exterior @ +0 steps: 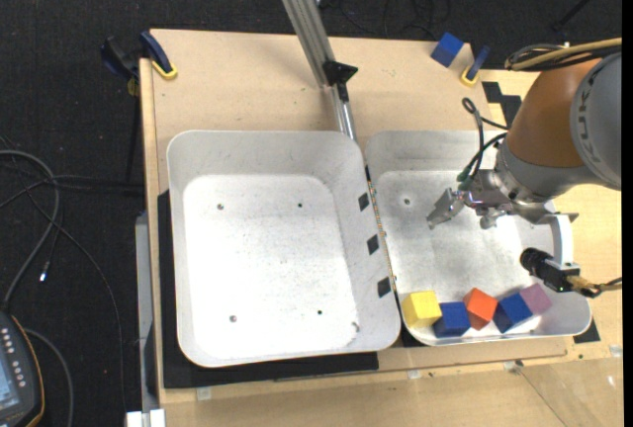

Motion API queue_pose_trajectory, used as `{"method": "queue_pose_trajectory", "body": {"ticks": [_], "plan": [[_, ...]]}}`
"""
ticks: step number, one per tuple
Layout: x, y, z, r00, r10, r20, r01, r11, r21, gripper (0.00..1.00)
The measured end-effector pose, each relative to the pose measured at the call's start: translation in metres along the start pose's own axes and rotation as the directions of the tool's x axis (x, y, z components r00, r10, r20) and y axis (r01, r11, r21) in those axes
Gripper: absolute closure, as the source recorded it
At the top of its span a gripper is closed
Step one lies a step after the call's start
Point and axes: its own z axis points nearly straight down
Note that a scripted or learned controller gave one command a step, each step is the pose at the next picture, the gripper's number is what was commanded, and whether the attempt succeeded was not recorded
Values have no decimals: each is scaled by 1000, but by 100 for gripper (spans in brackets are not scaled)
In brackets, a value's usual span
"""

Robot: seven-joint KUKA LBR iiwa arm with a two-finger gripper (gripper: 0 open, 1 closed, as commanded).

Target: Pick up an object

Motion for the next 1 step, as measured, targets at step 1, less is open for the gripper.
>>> {"method": "queue_pose_trajectory", "body": {"ticks": [1], "plan": [[-10,-42,1,1000,1,-3,-1,1000,9,0]]}}
